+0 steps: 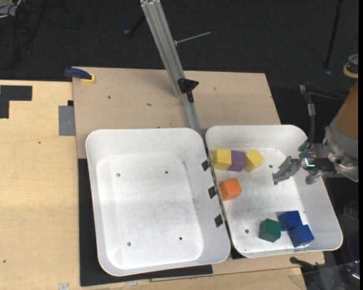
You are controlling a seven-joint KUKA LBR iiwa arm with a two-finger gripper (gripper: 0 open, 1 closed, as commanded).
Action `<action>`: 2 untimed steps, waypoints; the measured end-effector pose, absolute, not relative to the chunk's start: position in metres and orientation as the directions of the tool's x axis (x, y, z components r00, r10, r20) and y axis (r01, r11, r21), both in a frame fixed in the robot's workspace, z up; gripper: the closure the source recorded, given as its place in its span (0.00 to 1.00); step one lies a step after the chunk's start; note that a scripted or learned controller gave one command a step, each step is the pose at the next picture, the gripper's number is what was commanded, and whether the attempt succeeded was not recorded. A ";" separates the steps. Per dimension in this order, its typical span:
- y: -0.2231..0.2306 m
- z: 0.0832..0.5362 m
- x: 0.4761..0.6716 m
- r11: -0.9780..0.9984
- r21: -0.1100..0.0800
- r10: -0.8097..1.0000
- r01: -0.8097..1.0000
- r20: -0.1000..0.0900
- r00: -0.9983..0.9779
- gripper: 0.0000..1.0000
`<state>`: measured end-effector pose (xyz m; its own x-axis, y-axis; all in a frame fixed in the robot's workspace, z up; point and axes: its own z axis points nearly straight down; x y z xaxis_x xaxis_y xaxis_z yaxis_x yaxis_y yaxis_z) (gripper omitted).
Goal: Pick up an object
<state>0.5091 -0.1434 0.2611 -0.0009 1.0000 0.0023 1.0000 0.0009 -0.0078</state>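
Observation:
The right bin [254, 127] holds several small blocks. A yellow block [221, 159], a purple block [237, 161] and a second yellow block [254, 159] sit in a row near its back left. An orange block [230, 189] lies below them by the divider. At the front right lie a green block [269, 230] and two blue blocks [289, 219] [301, 235]. My gripper [299, 171] hovers over the bin's right side, open, with nothing between its fingers [284, 172]. It is to the right of the second yellow block and above the blue ones.
The left bin [139, 132] adjoins the right one along a divider with black clips [213, 191]. A slanted aluminium bar [166, 47] rises behind the bins. A wooden bench [30, 162] lies to the left.

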 end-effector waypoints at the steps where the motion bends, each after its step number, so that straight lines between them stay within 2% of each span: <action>1: -0.145 0.263 0.510 -0.003 -0.003 1.000 1.000 0.001 0.003 0.00; 2: -0.150 0.202 0.503 -0.001 -0.010 1.000 1.000 0.003 0.001 0.00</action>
<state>0.5031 -0.1498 0.2018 0.0010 1.0000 0.0027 0.9999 -0.0010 -0.0103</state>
